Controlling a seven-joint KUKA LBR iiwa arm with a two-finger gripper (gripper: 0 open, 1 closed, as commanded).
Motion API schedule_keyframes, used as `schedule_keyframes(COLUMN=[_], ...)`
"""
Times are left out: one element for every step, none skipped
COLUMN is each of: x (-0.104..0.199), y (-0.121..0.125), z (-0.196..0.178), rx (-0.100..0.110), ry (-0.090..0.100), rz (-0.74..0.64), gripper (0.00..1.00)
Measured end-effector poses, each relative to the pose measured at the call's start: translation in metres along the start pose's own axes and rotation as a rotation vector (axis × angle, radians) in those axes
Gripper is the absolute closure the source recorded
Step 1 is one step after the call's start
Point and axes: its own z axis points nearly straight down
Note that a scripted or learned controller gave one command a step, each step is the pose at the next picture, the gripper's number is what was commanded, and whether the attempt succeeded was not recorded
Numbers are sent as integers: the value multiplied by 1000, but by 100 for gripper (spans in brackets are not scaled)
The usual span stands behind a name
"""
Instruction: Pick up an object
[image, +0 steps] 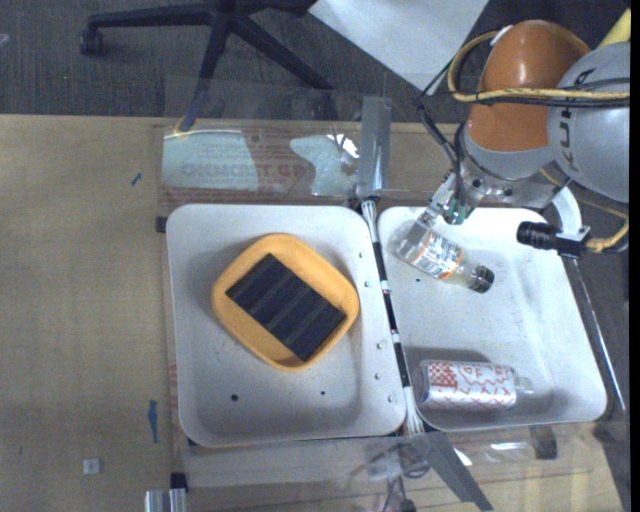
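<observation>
Clear plastic is catching the light in the right bin (585, 330), where a small bottle (440, 259) with a dark cap is lying on its side, cap pointing toward the bin's near right; the gripper (447, 212) is hanging just above the bottle's base end, near the bin's far left corner, and the two are looking very close, perhaps touching. Whether the pincer is open, closed, or pinching anything I cannot tell, since the wrist is covering that part. Nearer the front of the same bin a white packet with red print (470, 383) is lying flat against the near wall, well apart from the bottle; in the left bin (190, 330) a yellow dish holding a dark ribbed block (285, 300) is sitting slightly tilted, well away from the arm.

Judging by the pose, the arm is working through the reach-and-grasp step on the bottle, and nothing is yet showing the bottle lifted clear of the bin floor. The next move is probably calling for a firm, centred hold across the bottle's body before any lift; a round, slick bottle lying down is likely to roll or squirt sideways if caught at its end.
</observation>
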Motion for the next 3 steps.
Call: schedule_keyframes(x=[-28,5,3], y=[-56,-108,-108], z=[98,98,87], rx=[-3,-2,-7], ry=[-5,-4,-7], rz=[-55,-17,-13], gripper=[0,0,100])
